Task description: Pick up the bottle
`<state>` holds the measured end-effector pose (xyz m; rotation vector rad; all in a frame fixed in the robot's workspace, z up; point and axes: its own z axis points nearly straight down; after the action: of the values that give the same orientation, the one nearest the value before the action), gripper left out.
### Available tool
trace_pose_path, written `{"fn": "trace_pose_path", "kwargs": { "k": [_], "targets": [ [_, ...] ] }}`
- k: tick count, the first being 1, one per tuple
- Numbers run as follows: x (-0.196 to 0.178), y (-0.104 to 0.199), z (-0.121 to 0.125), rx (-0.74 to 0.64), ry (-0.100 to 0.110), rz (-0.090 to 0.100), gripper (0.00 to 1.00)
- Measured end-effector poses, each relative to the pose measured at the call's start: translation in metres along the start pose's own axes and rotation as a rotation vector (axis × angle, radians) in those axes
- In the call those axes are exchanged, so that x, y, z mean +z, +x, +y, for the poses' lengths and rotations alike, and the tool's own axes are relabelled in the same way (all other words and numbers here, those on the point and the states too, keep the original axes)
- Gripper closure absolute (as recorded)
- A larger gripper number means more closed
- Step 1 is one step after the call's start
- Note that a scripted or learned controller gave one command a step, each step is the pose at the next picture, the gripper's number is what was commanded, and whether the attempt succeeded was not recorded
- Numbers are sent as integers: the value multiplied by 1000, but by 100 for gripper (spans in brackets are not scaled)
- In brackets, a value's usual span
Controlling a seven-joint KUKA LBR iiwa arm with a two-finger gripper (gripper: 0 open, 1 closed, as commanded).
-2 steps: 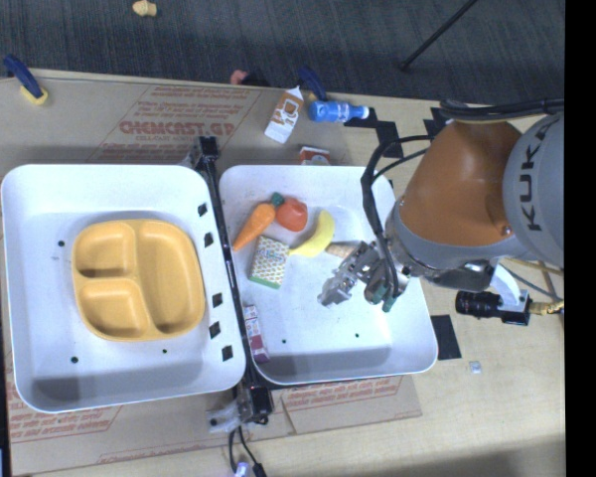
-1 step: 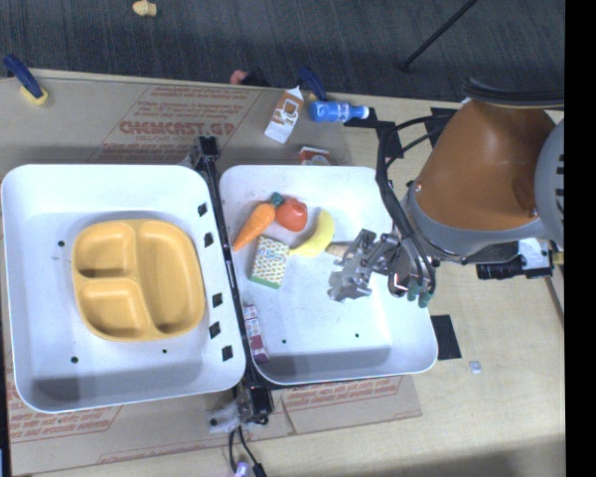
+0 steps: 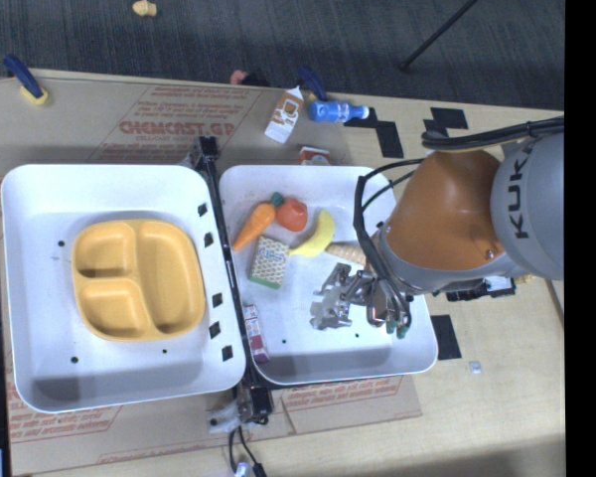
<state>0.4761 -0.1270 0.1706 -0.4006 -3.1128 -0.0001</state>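
My gripper (image 3: 343,301) hangs low over the right part of the right bin (image 3: 308,366), under the grey and orange arm (image 3: 457,217). Nothing can be made out in its grasp. A small blue bottle with a pale cap (image 3: 336,112) lies on its side on the cardboard behind the right bin, outside it and well away from the gripper. Left of the gripper in the same bin lie a carrot (image 3: 255,224), a red fruit (image 3: 292,214), a banana (image 3: 315,237) and a small patterned box (image 3: 269,262).
The left bin (image 3: 30,366) holds a yellow divided plate (image 3: 137,276). A small carton (image 3: 284,115) lies next to the bottle. A pale cone-shaped item (image 3: 344,252) sits just above the gripper. Blue clamps (image 3: 26,79) grip the cardboard's far edge.
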Motion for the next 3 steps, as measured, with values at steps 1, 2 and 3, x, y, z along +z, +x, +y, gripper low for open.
{"fn": "trace_pose_path", "kwargs": {
  "k": [1,2,3],
  "targets": [
    [-82,-22,-82,-142,1,-4,100],
    [-125,-22,-81,48,1,-5,100],
    [-13,-21,-81,19,0,0,100]
  ]
}}
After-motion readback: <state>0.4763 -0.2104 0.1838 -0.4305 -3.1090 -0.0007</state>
